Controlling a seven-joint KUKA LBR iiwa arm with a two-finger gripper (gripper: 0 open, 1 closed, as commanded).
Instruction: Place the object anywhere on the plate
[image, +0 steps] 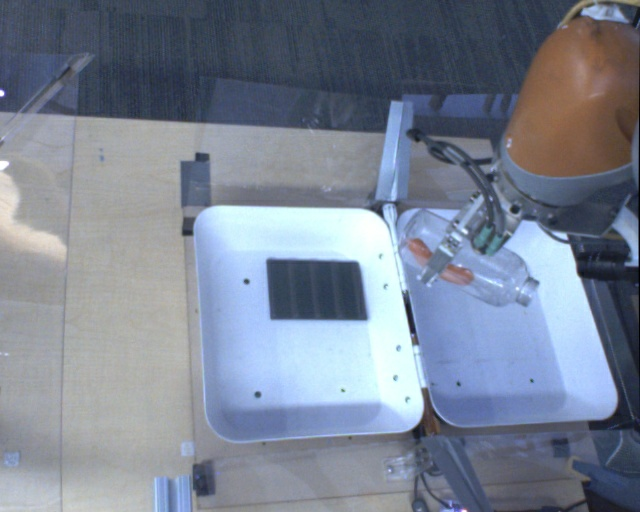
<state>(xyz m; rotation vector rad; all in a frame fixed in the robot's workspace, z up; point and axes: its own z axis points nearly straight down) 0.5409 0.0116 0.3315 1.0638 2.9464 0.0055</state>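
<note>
Wooden bench (110, 300), dark carpet (250, 40) beyond; pincer (447, 258) seemingly clamped on the clear bottle (480, 270), right bin (520, 360).

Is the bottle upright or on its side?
On its side: the clear bottle lies lengthwise in the right bin, cap end pointing right.

One camera high above the bench, looking down

It sits still and looks down at a slant on two white bins, the left bin (300, 320) and the right bin (510, 350), side by side on the wooden bench (100, 300). The robot arm (575, 110) comes in from the right, big and close to the camera.
</note>
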